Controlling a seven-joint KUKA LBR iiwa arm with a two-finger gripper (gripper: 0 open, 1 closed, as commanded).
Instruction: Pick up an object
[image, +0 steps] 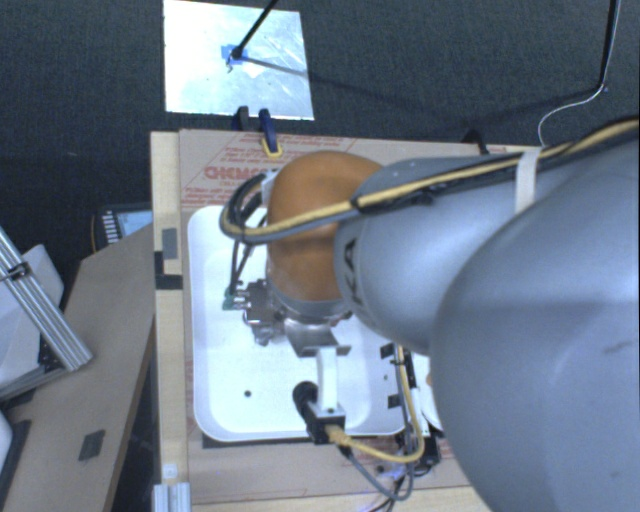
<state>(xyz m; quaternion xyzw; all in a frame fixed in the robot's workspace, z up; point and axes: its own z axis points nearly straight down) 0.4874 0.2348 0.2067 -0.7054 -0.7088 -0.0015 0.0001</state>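
Grey arm with orange band (305, 235) lowered over shallow white plastic bin (215, 340), presumably seeking an object; grip state indeterminable

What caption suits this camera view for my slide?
KUKA arm with orange band reaching low over the left white bin, hiding most of it.

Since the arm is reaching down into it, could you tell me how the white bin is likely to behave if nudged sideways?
The white bin looks shallow and thin-walled, so it is probably light and may slide on the cardboard beneath. Its smooth surface suggests slippery plastic that might flex rather than crack.
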